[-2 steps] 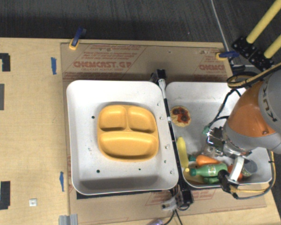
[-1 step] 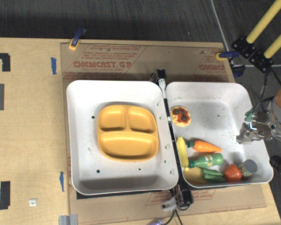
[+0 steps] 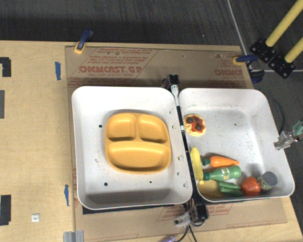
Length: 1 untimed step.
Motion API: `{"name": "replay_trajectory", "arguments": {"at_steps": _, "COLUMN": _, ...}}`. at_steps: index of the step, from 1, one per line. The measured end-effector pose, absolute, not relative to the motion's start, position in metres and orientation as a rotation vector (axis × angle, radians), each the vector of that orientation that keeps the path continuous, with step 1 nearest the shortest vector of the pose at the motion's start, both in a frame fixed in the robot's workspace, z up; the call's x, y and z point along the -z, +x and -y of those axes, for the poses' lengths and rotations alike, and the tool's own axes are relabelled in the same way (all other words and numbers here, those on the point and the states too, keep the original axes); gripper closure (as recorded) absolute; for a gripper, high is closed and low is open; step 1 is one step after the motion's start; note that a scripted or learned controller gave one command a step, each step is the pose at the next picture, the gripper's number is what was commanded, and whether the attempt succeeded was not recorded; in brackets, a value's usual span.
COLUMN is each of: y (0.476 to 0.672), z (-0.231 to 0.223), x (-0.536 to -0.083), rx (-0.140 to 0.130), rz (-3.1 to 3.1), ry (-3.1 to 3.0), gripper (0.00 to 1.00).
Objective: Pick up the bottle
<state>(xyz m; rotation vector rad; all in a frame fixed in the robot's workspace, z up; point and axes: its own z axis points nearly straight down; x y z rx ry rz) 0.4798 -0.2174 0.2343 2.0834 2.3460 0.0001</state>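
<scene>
The green bottle (image 3: 224,174) lies on its side near the front of the right bin (image 3: 242,110), its cap pointing left. It is packed among toy food. An orange carrot (image 3: 222,161) rests just behind it and a dark green piece (image 3: 230,187) just in front. A yellow banana (image 3: 196,163) stands along the bin's left wall beside the bottle's cap end.
A red tomato (image 3: 251,185) and a grey can (image 3: 268,179) sit right of the bottle, and a small pizza piece (image 3: 195,124) lies further back. The left bin (image 3: 86,135) holds a yellow divided plate (image 3: 138,141). Yellow poles with a black clamp (image 3: 272,54) stand at top right.
</scene>
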Motion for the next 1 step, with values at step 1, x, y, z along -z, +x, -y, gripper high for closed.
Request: {"name": "replay_trajectory", "arguments": {"at_steps": 1, "y": 0.4812, "z": 0.2188, "x": -0.0869, "rx": -0.004, "rz": -2.395, "ry": 2.025, "gripper": 1.0}}
